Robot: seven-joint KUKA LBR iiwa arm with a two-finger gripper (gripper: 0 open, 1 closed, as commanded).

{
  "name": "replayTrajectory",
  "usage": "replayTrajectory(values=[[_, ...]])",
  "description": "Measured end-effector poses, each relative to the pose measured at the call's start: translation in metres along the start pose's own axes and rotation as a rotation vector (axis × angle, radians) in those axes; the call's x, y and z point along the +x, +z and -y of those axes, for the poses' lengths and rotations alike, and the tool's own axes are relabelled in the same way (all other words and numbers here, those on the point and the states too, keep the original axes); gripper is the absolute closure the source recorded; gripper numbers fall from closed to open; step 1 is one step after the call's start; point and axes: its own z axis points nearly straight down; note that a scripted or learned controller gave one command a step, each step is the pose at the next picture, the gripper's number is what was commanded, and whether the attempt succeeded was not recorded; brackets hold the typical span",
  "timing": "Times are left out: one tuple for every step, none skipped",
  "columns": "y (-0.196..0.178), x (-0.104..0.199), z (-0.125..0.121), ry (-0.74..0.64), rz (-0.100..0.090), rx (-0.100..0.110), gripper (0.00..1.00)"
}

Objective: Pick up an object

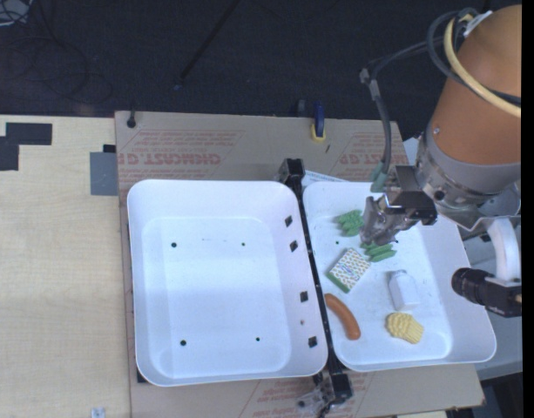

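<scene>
Claw [377, 226] hovering low in right bin [463, 342] between two green pea pods [349, 223] — grip state hard telling; sausage [343, 317], corn [405, 326] lying nearby.

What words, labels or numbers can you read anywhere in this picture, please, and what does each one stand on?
Red print along the far edge of the brown board under the bins: a line of capitals, seen upside down and too blurred to read reliably.
Red print on the board's near edge: partly hidden, unreadable.
Small green and white packet in the right bin: patterned, no legible text.
</scene>
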Motion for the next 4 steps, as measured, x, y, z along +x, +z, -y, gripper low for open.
replayTrajectory(values=[[-0.009,0.0,0.0,-0.006,0.001,0.003,1.0],[-0.005,-0.013,-0.031,0.006,-0.001,-0.013,1.0],[0.088,-0.039,-0.017,0.008,-0.002,-0.003,1.0],[0.012,-0.011,-0.054,0.002,-0.002,-0.018,1.0]])
